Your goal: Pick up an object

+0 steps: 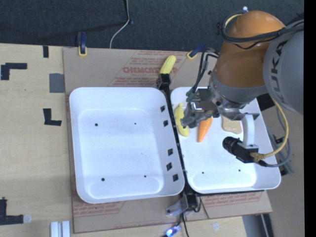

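Note:
In the right bin (232,181), a yellow banana-shaped piece (180,127) lies against the left wall. An orange carrot (203,130) lies just to its right, pointing toward the front. A beige flat piece (232,126) rests further right, partly under the arm. My gripper (190,114) hangs low over the bin's left part, right above the yellow piece and beside the carrot's top. I see nothing clearly held.
The left bin (79,102) stands next to the right one, with a black divider strip (170,132) between them. A yellow clamp (167,65) sits at the back of the divider. The arm's orange-banded body (249,53) covers the right bin's back part.

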Action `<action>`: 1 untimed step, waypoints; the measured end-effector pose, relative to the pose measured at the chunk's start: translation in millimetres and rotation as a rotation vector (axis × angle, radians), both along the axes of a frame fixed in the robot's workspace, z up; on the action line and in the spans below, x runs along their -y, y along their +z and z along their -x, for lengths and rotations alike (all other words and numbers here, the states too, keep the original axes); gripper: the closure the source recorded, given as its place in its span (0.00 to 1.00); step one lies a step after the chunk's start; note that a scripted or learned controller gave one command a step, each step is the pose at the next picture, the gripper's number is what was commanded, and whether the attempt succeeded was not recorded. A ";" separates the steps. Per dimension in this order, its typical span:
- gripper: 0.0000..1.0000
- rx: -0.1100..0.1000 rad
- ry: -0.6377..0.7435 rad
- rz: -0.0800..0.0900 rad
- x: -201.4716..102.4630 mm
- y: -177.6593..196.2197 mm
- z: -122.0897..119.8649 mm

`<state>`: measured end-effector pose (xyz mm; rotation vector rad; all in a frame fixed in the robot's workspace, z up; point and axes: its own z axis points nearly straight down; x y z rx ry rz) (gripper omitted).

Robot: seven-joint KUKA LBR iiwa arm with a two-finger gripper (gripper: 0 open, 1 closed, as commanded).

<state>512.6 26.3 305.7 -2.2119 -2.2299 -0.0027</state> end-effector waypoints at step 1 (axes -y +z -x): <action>1.00 -0.004 -0.004 0.002 3.3 8.7 0.8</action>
